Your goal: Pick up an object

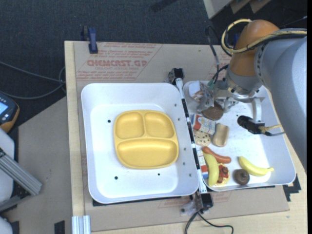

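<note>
My gripper [212, 99] is low over the far-left corner of the right bin [275, 147]. Can't tell from this angle whether it's open or closed, and I see nothing clamped in it.

Objects to pick are all in the right bin:
- brown round piece [213, 113]: just under the gripper on the near side, very close to it. Can't tell if they touch.
- small printed carton [205, 126]: just past the brown piece, against the bin's left wall.
- square cracker [202, 140]: right below the carton, same wall.
- tan bread roll [220, 135]: just beside the cracker, lying roughly lengthwise towards the camera.
- orange sausage [217, 155]: below the cracker, lying at a slant.
- yellow banana [212, 168]: by the left wall; the sausage's end crosses its top.
- red piece [224, 172]: touching that banana's right side. Too small to identify.
- second banana [254, 167]: near edge of the bin, well apart from the gripper.
- brown ball [241, 177]: just left of the second banana, at the near rim.

The left bin [97, 113] holds a yellow divided plate [145, 139], three compartments, lying flat at about centre. A blue clamp [91, 39] sits on the bench board [122, 65] at its far-left corner.
</note>
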You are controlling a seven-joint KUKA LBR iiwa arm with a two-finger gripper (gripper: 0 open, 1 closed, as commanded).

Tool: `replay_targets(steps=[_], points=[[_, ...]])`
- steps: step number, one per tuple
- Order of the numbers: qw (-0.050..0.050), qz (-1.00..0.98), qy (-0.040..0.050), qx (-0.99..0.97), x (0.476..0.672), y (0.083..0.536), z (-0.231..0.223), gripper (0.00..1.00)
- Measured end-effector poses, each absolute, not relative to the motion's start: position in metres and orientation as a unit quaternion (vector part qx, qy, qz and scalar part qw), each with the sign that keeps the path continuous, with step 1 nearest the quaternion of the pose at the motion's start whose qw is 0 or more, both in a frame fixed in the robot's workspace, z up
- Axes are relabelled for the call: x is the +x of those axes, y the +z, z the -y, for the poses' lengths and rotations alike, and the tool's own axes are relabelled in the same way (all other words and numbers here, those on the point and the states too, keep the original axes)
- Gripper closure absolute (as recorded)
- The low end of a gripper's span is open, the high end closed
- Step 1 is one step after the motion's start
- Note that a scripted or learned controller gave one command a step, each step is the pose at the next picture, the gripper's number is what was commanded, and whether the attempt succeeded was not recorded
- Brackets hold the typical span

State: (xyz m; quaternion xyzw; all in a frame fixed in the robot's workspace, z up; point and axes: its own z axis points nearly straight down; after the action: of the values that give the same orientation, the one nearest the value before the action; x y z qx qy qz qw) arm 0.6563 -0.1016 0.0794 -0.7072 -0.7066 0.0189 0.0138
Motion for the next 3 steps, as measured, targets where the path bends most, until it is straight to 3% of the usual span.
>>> replay_targets(steps=[1, 3], points=[[0.02, 0.708, 0.0114, -0.706, 0.658, 0.079, 0.158, 0.0], [0.013, 0.707, 0.0149, -0.707, 0.658, 0.079, 0.116, 0.0]])
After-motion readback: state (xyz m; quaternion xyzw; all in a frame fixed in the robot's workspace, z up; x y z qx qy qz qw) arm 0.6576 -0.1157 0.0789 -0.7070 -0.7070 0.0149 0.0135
